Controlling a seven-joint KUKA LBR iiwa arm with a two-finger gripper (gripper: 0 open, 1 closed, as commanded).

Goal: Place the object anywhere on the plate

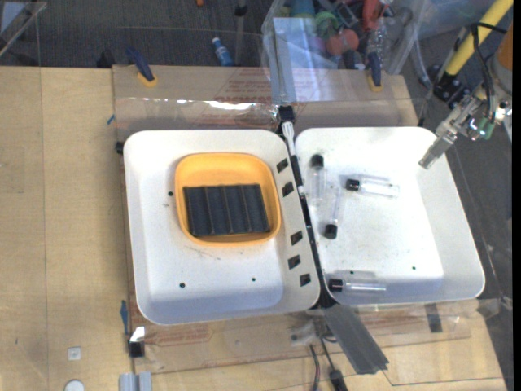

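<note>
Far left: plain tan bench point(49, 218), bare wood tone. Then the left bin point(155, 283), shallow and white, holding an orange plate point(226, 168) with rounded corners. Sitting on that plate: a dark ribbed block point(226, 210), black or very dark grey, lying flat with four or five ridges running front to back. So already on the plate, square in the middle.

Between the bins, a black divider strip point(297, 218) with small dark tabs along it.

Right bin point(423, 259), also white, scattered with a few clear tubes with black caps: one upright-ish near the top left point(316, 163), one lying sideways point(370, 186) toward the middle, one more point(330, 218) angled down beside the divider, plus another point(354, 285) at the front rim. Probably vials or syringes, too small to call.

Behind the bins, a clear tub point(342, 23) stuffed with colourful bits, red, green, blue. Faint reddish print on the plastic sheet point(244, 84) back there, not readable.

Far right: gripper point(435, 151) hanging over the right bin's upper right corner, nothing between the fingers; open or closed, can't tell from this angle.
</note>
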